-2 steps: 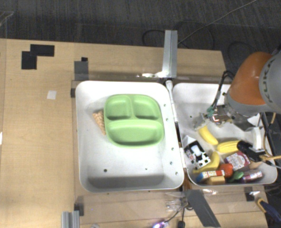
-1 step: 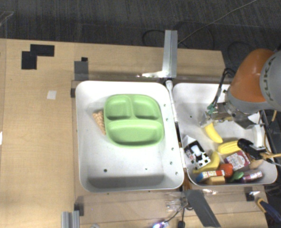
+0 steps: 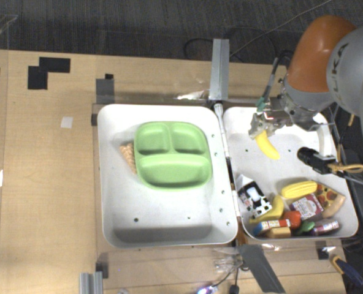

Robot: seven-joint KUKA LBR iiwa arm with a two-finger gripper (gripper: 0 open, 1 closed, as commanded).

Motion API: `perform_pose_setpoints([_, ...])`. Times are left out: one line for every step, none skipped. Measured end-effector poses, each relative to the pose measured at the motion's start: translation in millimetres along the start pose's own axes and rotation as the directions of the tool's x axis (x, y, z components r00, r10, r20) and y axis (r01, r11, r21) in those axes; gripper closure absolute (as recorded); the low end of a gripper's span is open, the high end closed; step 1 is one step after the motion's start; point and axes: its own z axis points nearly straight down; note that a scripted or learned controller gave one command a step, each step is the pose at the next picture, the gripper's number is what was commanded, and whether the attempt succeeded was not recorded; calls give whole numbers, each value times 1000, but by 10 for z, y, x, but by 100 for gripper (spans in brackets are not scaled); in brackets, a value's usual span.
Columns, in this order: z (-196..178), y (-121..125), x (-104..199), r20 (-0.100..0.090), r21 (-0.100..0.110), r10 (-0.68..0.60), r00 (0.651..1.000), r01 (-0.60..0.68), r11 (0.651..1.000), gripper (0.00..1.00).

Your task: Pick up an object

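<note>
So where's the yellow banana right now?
The banana is in the right bin, up near its far edge, just below the gripper. The scissors lie to its right, and the toy pile sits nearer the camera.

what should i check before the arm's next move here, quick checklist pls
1. Gripper placed over a target: ok, it sits right above the yellow banana in the right bin.
2. Banana actually between the fingers: cannot tell, the gripper body hides the contact.
3. Space around the banana: ok, it lies apart from the toy pile at the bin's near end.
4. Scissors near the path: ok, off to the side.
5. Left bin as drop spot: not ok for bare floor in the middle, the green divided plate lies there.
</note>
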Motion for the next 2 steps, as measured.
perform_pose_setpoints([-125, 38, 223, 1, 1, -41, 999, 41, 999, 100])
perform_pose_setpoints([124, 53, -150, 0, 2, -67, 998, 67, 998, 100])
